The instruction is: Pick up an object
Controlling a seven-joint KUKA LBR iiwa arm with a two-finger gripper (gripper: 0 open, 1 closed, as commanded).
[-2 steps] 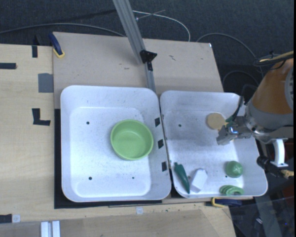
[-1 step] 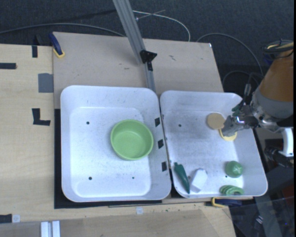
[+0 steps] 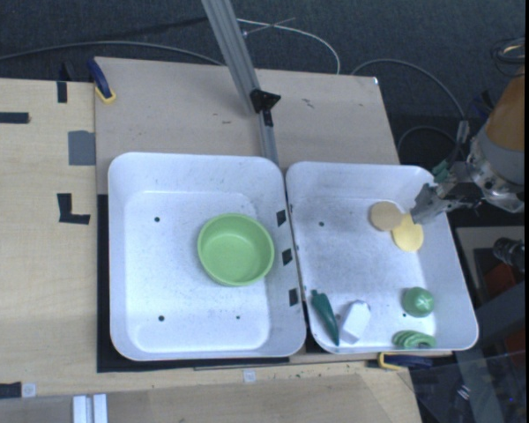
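gripper (image 3: 423,208): over right bin (image 3: 335,192), far right side | jaws: cannot tell | tip right by tan disc (image 3: 385,215) and yellow piece (image 3: 408,236) | green bowl (image 3: 236,249): left bin (image 3: 141,192)

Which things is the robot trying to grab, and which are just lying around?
For the job:
- gripper, over the right bin
- tan disc and yellow piece beside it
- green ball, green ring-shaped toy, white block and dark green tool, near that bin's front

Just lying about:
- green bowl in the left bin
- cables on the floor behind
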